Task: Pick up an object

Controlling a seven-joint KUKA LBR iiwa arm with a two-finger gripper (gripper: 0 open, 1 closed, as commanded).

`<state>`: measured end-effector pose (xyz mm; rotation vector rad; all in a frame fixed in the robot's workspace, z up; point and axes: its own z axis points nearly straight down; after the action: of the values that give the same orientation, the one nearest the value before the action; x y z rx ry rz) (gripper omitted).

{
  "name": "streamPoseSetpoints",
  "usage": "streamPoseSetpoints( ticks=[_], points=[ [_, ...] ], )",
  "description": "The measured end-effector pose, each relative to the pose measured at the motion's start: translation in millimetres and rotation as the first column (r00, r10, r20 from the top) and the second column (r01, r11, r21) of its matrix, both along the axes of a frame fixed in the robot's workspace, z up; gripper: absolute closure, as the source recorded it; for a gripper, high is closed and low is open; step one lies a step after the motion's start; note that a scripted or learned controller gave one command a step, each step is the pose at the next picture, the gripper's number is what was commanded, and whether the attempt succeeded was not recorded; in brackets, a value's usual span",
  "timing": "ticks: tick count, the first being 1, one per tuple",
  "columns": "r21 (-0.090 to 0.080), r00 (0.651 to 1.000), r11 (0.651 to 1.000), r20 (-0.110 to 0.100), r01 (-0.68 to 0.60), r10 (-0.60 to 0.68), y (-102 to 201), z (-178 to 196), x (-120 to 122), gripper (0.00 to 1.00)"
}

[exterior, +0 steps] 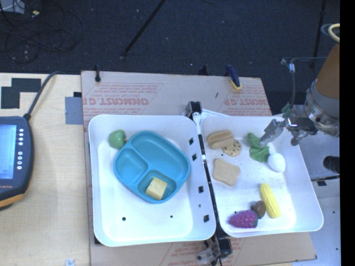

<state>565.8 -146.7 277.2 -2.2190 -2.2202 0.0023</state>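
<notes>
My gripper (282, 136) hangs over the far right part of the right bin (304, 170), open, with nothing between its fingers. One finger (270, 132) is just above a green leafy toy (257, 148); a white egg (275, 162) lies just in front of the gripper. The same bin holds a bread roll (219, 138), a cookie (233, 148), a toast slice (226, 172), a yellow corn cob (270, 199), a brown piece (258, 208) and purple grapes (244, 219).
The left bin (111, 215) holds a blue divided plate (150, 162) with a yellow cube (156, 188) in its front compartment, and a green ball (117, 139) by its far left corner. A pendant with a screen (11, 154) lies on the bench at the left.
</notes>
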Motion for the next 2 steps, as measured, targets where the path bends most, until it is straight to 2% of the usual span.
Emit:
streamPoseSetpoints(
  ticks=[1,2],
  points=[
    [0.001,1.0,1.0,-0.01,0.002,-0.002,-56,-135,48,0.0],
    [-0.001,1.0,1.0,0.001,-0.005,0.005,-57,-193,79,0.0]
  ],
)
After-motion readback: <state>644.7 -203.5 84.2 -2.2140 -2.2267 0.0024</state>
